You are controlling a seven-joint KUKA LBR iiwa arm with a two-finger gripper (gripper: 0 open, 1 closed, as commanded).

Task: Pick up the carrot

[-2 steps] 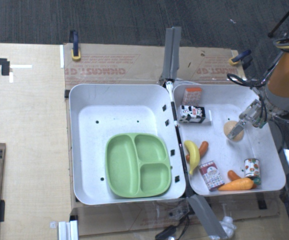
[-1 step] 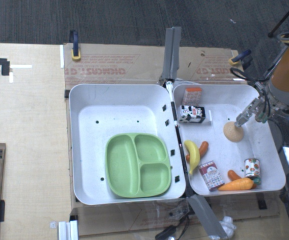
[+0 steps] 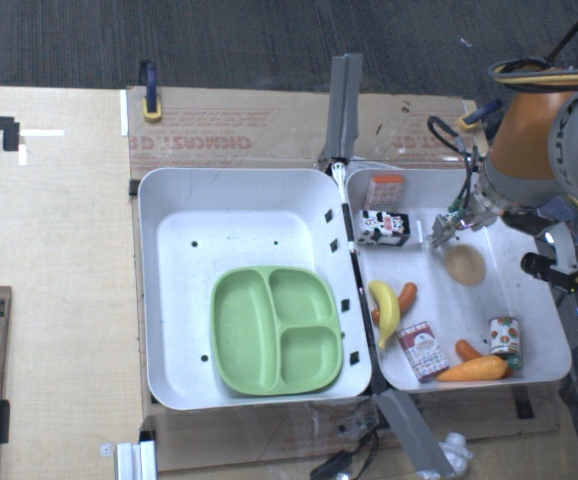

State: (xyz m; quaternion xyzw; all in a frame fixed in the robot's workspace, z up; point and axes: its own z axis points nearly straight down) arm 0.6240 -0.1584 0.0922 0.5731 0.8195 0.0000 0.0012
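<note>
Seeing gripper (image 3: 447, 230) high in the right bin (image 3: 544, 373), can't tell its finger state. I've open floor mid-bin. Carrot (image 3: 472, 370) lies at the front wall, just beside a can (image 3: 504, 336). Left bin (image 3: 169, 268) holds a green tray (image 3: 274, 330).

Probably a lab: bench-mounted robot arm (image 3: 554, 138).
</note>
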